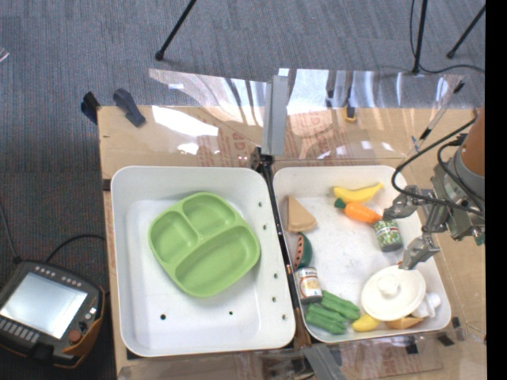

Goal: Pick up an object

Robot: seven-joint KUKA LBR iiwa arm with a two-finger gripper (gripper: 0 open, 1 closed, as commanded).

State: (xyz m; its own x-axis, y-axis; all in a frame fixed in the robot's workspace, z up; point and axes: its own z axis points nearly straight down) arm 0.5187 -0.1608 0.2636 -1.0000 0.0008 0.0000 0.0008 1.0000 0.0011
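Camera view shows the toys lying loose in the right bin, probably scattered so the gripper can choose any one. Its fingers are apart, holding nothing, one just above the small green can near the carrot. The arm leans in low over the bin's right side.

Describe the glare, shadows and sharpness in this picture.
Camera view: strong glare streaks the clear panel behind the bins and washes out the bench beneath it; light is bright and even in both bins, with the green plate casting only a faint shadow in the left bin; focus is fair on the toys, softer on the gripper at the right bin.
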